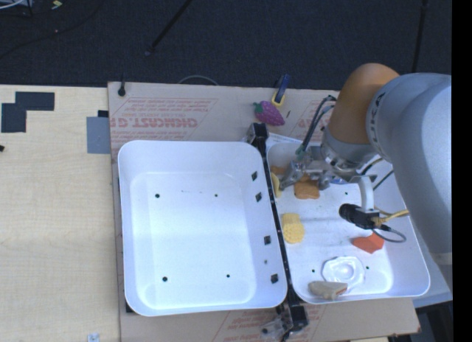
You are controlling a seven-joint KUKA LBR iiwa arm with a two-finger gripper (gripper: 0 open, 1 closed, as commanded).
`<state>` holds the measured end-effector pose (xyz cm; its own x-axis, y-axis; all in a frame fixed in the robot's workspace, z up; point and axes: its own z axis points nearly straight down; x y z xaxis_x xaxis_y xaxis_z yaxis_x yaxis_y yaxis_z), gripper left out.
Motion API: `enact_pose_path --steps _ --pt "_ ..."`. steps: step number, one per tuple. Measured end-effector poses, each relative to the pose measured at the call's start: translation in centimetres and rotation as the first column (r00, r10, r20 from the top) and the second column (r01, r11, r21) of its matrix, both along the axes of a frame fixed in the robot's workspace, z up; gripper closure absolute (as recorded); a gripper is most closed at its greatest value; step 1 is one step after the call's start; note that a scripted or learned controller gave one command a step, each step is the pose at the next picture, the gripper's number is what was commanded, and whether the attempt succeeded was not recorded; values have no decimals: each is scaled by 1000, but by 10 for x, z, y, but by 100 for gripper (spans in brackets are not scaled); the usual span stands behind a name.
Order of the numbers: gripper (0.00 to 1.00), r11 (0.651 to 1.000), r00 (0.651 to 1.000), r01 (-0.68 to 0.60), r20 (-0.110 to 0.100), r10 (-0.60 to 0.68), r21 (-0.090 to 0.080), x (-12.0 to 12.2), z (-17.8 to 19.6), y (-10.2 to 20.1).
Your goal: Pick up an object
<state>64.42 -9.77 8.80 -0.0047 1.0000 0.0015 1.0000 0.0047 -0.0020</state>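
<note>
Grey arm (413, 156) with an orange band enters from the right and reaches down over the far part of the right-hand shallow white bin (402, 278). Left-hand shallow white bin (133, 222) lies beside it, rims touching along a black divider strip. The two-finger gripper (308, 178) sits low over the right bin's far-left area, directly at a small orange-brown lump (307, 192); whether the fingers are released or clenched on the lump cannot be told, as the wrist hardware hides them. The lump's long axis runs roughly left to right. Nearer the camera lie a round white lid-like piece (343, 270), a pale yellow ridged block (292, 228) with its long axis running near to far, an orange-red wedge (368, 244), and a tan elongated piece (327, 289) lying left to right at the near rim.
</note>
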Motion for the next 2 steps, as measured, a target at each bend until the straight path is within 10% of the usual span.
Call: enact_pose_path --steps 1,2 --pt "100 1000 1000 2 -2 -2 0 -1 10 -3" --pt "100 1000 1000 5 8 -5 -6 1 3 14"
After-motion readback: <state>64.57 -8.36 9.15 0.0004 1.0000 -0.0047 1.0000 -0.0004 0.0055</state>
